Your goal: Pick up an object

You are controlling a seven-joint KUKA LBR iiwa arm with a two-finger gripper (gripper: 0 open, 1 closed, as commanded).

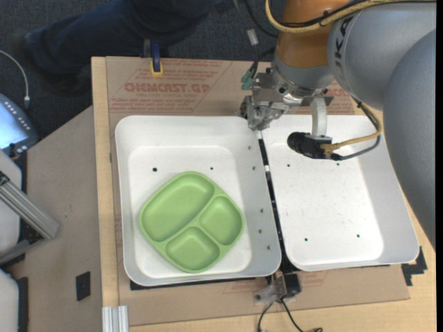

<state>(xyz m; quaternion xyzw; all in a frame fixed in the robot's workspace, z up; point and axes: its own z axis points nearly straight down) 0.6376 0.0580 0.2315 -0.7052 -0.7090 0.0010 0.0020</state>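
Lower left of frame: green divided plate (192, 220) lies flat in the left bin (131, 144). Gripper (257, 120) hangs top centre, over the bins' far edge, apparently holding nothing; finger state unclear.

A counter (187, 81) topped with a brown board printed in red lettering carries two shallow white bins set side by side, their inner rims touching along the middle. The left bin (131, 185) and the right bin (346, 206) cover most of the board, leaving a bare strip along the far edge. A small blue-and-yellow clamp (156, 57) grips the board's far edge, well apart from the bins. A dark cable (273, 310) trails off the near edge.
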